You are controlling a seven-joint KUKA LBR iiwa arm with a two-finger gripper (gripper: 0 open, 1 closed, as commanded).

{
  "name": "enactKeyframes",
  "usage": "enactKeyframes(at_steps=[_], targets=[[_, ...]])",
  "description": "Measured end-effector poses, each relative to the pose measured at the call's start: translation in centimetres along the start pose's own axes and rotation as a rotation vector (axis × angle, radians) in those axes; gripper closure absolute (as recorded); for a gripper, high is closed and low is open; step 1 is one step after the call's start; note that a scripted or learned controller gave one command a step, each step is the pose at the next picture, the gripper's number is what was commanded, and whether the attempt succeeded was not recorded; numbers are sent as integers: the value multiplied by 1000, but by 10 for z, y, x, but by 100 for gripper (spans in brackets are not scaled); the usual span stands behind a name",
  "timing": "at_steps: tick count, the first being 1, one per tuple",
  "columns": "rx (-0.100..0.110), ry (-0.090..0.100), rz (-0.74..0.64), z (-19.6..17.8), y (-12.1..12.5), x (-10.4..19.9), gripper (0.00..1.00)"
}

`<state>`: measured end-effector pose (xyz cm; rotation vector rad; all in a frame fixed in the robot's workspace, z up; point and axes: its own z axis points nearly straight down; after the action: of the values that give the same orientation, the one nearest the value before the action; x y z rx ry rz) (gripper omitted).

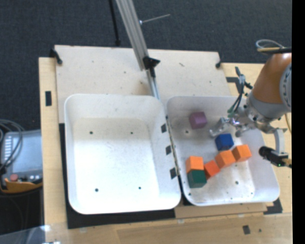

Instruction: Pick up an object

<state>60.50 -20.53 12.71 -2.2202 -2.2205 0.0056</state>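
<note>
Here the arm leans in from the right, low over the right bin

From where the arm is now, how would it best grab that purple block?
Probably from straight above, closing on two opposite side faces. The purple block sits alone near the right bin's back wall, apart from the blue block, so its sides look free. The end effector hovers just to its right.
</note>
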Motion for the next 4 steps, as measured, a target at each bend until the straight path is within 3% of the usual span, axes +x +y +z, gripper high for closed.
enactKeyframes(at_steps=[1,2,4], targets=[[-5,-2,2,30,1,-1,0],[-10,-2,5,18,2,-2,100],[-11,0,-4,-98,13,4,100]])
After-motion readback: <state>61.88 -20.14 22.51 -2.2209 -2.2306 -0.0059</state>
